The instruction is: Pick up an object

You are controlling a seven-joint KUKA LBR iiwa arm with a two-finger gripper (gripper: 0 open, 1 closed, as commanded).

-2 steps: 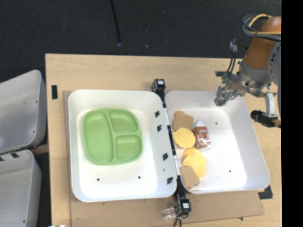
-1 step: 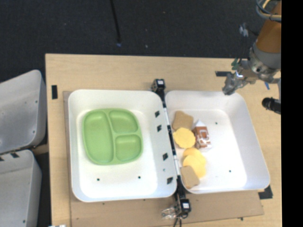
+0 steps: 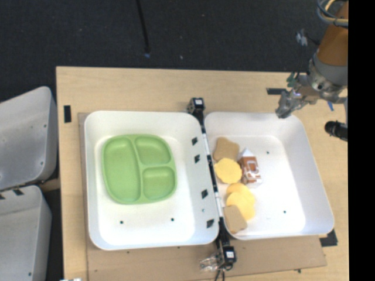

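We saw the arm (image 3: 331,45) enter at the upper right of the frame, its orange band above the wrist, with the gripper (image 3: 285,110) hanging over the upper rim of the right bin (image 3: 304,174). We could not tell whether the gripper was apart or together, and nothing showed between its tips.

The things to pick lay in a cluster along the left side of the right bin, close to the divide between the two bins. At the top of the cluster sat a tan, bread-like piece (image 3: 225,148), and just below it a round yellow disc (image 3: 227,171), the two touching. To the right of the disc lay a small red-and-white packet (image 3: 251,170), its long axis running roughly up and down the frame, tilted slightly to the lower right. Lower down we saw a larger yellow piece (image 3: 242,201) and, touching its lower left edge, a second tan piece (image 3: 235,219) near the bin's lower left corner.

The left bin (image 3: 94,227) held a green divided plate (image 3: 139,168) with three compartments, its long axis running up and down the frame. Both bins rested on the pale wooden worktop (image 3: 146,86).
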